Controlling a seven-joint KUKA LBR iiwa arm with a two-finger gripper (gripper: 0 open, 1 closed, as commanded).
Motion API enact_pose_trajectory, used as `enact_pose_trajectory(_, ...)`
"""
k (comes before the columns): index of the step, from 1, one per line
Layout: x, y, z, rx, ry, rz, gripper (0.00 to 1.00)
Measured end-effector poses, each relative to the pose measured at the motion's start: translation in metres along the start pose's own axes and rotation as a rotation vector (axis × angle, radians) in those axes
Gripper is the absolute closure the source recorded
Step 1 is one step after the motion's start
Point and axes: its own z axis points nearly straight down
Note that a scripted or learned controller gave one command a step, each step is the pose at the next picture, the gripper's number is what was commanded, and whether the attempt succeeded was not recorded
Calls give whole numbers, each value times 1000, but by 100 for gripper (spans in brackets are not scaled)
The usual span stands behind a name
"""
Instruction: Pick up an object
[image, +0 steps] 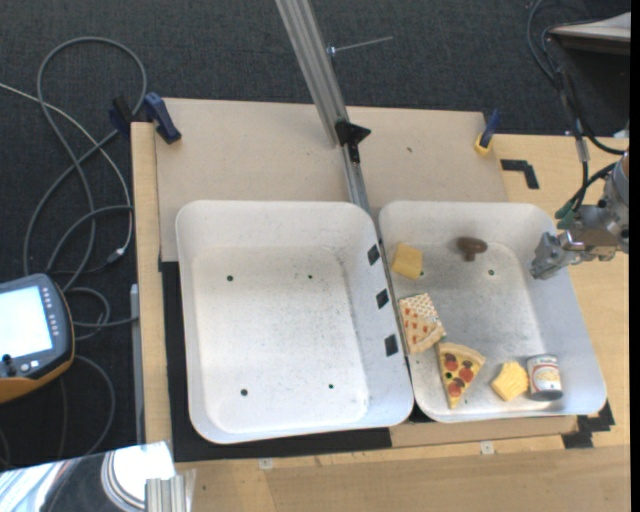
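Here, right white bin (560, 330) holds six small items. Yellow cheese-like block (407, 262) near left wall; small brown mushroom-like piece (471, 246) at back; red-and-cream waffle-patterned piece (420, 321) mid-left; pizza slice toy (458, 372) just in front of it; yellow wedge (510, 381) beside small labelled can (545, 376) at front right. Gripper (548, 258) over bin's right rim, apart from all items; pincer state cannot be told. Left white bin (200, 240) alongside.
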Motion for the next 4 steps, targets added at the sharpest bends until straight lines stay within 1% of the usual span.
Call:
enact_pose_trajectory(1,55,20,-2,0,1,-1,100)
enact_pose_trajectory(2,102,37,18,7,3,0,100)
enact_pose_trajectory(3,146,61,18,1,2,-1,100)
enact_pose_trajectory(4,204,84,30,1,2,-1,100)
